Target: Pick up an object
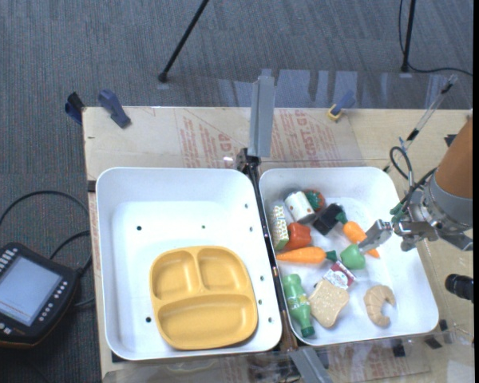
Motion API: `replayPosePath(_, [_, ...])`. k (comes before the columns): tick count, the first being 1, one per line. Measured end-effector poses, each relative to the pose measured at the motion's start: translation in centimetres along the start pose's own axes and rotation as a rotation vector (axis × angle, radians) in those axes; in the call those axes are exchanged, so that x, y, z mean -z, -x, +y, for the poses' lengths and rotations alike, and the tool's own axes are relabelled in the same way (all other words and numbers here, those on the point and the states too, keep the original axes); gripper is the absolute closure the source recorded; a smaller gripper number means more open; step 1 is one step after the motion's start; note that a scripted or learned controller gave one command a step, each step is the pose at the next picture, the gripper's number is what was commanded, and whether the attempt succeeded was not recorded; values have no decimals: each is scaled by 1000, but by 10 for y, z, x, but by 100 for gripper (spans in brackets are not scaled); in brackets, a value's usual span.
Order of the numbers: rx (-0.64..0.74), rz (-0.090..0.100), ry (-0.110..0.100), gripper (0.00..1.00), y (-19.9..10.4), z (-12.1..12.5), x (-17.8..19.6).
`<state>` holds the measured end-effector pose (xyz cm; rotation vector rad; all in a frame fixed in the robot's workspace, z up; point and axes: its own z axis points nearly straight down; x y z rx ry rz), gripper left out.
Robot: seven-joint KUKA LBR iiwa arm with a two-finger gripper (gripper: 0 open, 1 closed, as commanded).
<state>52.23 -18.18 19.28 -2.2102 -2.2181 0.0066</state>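
Closest to me, a yellow divided plate (203, 298) sits in the left bin (116, 214). In the right bin (415, 298), a green bottle (298, 304), a bread slice (328, 302) and a croissant (381, 304) lie along the near edge. Behind them lie a carrot (302, 255) and a green pepper (352, 257). The gripper (389, 235) hangs just beside the pepper; whether it is open or closed, I cannot tell.

The arm (457, 183) enters at 3 o'clock, wrist low, end effector (381, 234) reaching toward 9 o'clock; its finger state cannot be made out.
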Motion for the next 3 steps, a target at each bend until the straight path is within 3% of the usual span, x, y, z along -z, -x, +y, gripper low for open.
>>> replayPosePath(1, [12, -2, 5, 0, -2, 56, -107])
replayPosePath(2, [9, 2, -3, 100, -1, 54, -101])
replayPosePath(3, [-139, -3, 11, 100, -4, 53, 2])
